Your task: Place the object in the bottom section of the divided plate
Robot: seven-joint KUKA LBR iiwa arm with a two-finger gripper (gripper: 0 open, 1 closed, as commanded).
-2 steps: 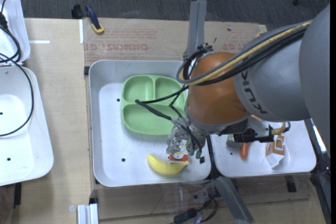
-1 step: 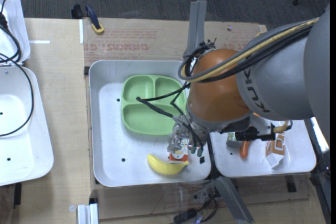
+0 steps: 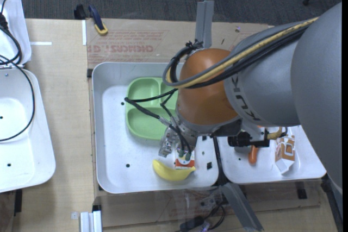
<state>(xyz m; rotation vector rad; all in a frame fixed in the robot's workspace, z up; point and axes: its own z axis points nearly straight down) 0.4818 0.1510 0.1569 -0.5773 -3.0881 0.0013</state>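
Wooden bench (image 3: 60,89) carrying shallow white bins. Green divided plastic plate (image 3: 142,111) toward left bin's (image 3: 111,133) far edge; yellow plastic banana (image 3: 169,171) near front edge, unplaced. Gripper (image 3: 175,145) just above; grip impossible to tell.

You're looking at a pale green divided plate (image 3: 145,111) in a white bin (image 3: 111,133), with a yellow banana (image 3: 169,172) near its front edge. The arm (image 3: 283,79) is grey with an orange band (image 3: 204,87), black cables looped over it. An orange carrot (image 3: 253,155) lies in the other white bin (image 3: 304,163), on a tan counter (image 3: 65,62).
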